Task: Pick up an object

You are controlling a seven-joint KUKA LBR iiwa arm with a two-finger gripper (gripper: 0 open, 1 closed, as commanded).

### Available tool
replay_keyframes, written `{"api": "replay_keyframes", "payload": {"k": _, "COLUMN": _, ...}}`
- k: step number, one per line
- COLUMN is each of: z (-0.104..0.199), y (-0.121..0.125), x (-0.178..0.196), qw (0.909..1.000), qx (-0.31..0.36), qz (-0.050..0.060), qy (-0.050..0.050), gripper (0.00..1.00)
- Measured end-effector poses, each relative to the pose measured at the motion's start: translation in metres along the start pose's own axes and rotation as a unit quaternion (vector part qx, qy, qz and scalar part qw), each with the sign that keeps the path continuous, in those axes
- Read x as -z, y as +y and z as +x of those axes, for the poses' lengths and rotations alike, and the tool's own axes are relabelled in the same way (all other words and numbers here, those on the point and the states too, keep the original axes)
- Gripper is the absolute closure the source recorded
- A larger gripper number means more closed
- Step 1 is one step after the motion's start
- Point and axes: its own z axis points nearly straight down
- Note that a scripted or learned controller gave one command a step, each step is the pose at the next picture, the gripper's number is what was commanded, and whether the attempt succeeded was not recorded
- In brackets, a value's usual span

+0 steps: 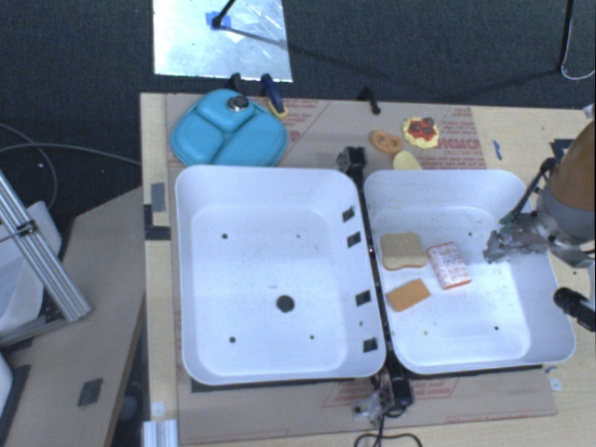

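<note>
1. The grey arm entered from the right edge of the frame; its two-finger gripper hung over the right part of the right white plastic bin.
2. Whether the fingers were spread or pressed together could not be told; they appeared as a small dark cluster. Nothing showed between them.
3. Three objects lay in the left-centre of the right bin: a tan bread-slice-shaped piece, a small red and white packet just right of it, and a flat orange square piece below both.
4. The packet lay nearest the gripper, apart from it.
5. The left white plastic bin held a small dark round object near its centre.
6. On the table, above the bins: a blue divided plastic tray at upper left; a small orange piece, a round yellow and red piece and a pale yellow piece at upper centre.
</note>
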Motion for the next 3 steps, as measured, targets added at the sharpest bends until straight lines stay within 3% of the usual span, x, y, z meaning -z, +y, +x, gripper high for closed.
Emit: {"api": "replay_keyframes", "payload": {"k": 3, "z": 0.000, "y": 0.004, "x": 0.032, "qw": 1.0000, "qx": 0.003, "qz": -0.006, "qy": -0.001, "gripper": 1.00}}
